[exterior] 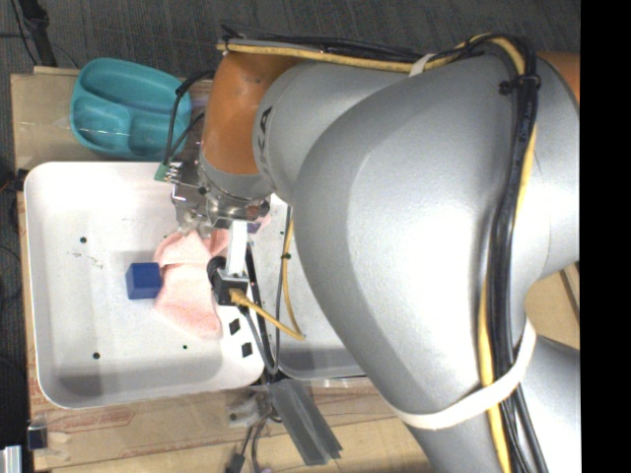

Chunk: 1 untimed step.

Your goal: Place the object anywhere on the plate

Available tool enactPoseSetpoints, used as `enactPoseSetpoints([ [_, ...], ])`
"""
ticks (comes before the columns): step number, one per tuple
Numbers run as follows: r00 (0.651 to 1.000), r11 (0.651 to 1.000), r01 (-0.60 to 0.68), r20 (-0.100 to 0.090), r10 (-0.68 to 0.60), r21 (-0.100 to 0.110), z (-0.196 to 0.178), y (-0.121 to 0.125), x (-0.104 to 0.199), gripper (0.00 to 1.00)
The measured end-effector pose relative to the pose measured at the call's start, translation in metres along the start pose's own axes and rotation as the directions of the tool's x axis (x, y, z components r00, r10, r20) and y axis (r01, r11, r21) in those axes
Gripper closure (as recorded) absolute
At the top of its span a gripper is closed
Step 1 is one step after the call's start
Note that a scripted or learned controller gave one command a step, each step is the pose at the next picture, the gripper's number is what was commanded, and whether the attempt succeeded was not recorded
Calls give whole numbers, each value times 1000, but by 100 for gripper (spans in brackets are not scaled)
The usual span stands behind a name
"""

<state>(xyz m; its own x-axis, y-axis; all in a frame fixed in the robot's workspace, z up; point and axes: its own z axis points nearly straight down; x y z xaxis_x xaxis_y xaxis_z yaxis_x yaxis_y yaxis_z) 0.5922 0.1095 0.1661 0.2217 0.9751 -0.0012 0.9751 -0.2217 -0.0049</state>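
Note:
A small blue block (144, 280) lies in the left white bin (69, 205), touching the left edge of a pink plate (187, 282). The plate sits in the bin's right half and is partly covered by the arm. My gripper (219, 233) hangs over the plate's upper right part, just right of the block. Its fingertips are hidden under the wrist and the cabling.
A teal scoop-shaped container (123, 104) rests beyond the bin's far edge at upper left. The big grey arm (414, 225) with its orange band (232, 106) covers the right bin. Black and yellow cables (258, 313) hang along the bin's right wall.

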Motion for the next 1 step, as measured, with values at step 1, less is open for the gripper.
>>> enactPoseSetpoints([
  [1,1000,1000,27,0,-27,0,4,-59,29,100],
])
